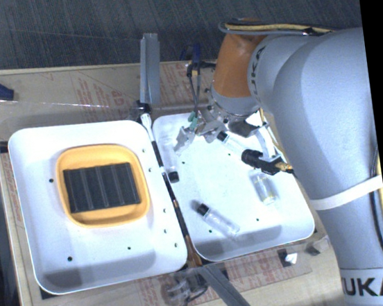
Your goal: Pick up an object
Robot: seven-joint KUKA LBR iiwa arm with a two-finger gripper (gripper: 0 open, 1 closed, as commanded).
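My gripper (pixel 195 131) hangs over the back left corner of the right bin (pixel 296 229), below the orange band of the arm. A small clear bottle with a black cap (pixel 215 218) lies on its side in the front middle of that bin. A second clear item (pixel 265 189) lies near the bin's right side. Both lie apart from the gripper, toward the front. In the left bin (pixel 45 266) rests a yellow-rimmed rectangular object with a dark ridged centre (pixel 102 185).
A small black piece (pixel 173 176) sits at the divide between the two bins. The big grey arm (pixel 320 118) covers the right side of the right bin. Metal bars stand at the back (pixel 147 67) and front (pixel 224 291) of the bench.
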